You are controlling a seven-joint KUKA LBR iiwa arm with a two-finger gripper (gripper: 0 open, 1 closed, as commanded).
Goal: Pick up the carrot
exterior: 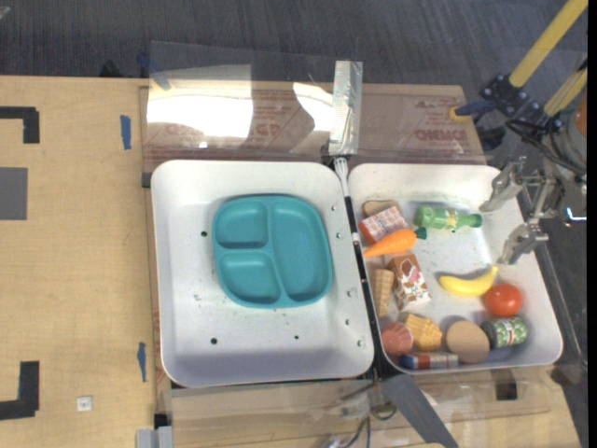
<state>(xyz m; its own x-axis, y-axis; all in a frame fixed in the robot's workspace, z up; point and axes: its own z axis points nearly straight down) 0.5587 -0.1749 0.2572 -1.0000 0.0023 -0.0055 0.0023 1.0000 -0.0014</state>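
The orange carrot (390, 244) lies on its side at the left edge of the right bin (466, 177), just below a small red-and-white box (384, 222). My gripper (514, 215) hangs over the bin's right side, well to the right of the carrot and apart from it. Its two metal fingers (503, 186) stand spread, open, with nothing between them.
Around the carrot lie a green bottle (447, 218), a banana (468, 282), a tomato (504, 299), a carton (409, 282), a brown egg-shaped item (467, 338) and a can (508, 332). The left bin (177, 278) holds a teal divided plate (272, 250).
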